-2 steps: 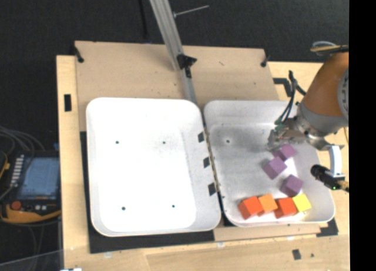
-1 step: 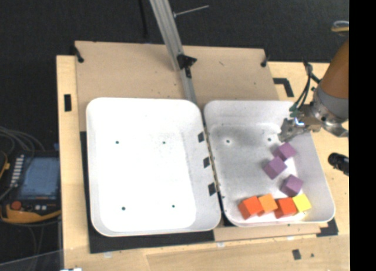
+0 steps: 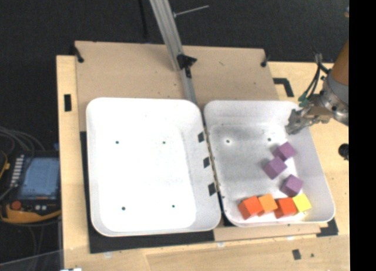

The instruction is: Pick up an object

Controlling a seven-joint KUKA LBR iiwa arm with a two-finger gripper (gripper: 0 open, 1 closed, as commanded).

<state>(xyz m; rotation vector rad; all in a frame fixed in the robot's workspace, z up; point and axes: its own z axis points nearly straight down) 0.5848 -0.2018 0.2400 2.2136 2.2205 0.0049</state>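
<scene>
The right bin (image 3: 235, 117) holds three purple blocks: one (image 3: 286, 150) near the right wall, one (image 3: 273, 167) just below it, and one (image 3: 291, 184) lower still. Along the bin's front edge sits a row of blocks: red-orange (image 3: 251, 207), orange (image 3: 268, 203), red (image 3: 286, 207) and yellow (image 3: 302, 203). My gripper (image 3: 295, 122) hangs at the bin's upper right corner, above and slightly right of the topmost purple block. Nothing shows between its fingers.
The left bin (image 3: 100, 117) lies beside the right one. A slanted metal rail (image 3: 167, 26) runs from the top of the view down to the gap between the bins. A blue-screened device (image 3: 36, 180) with cables sits off the bench at left.
</scene>
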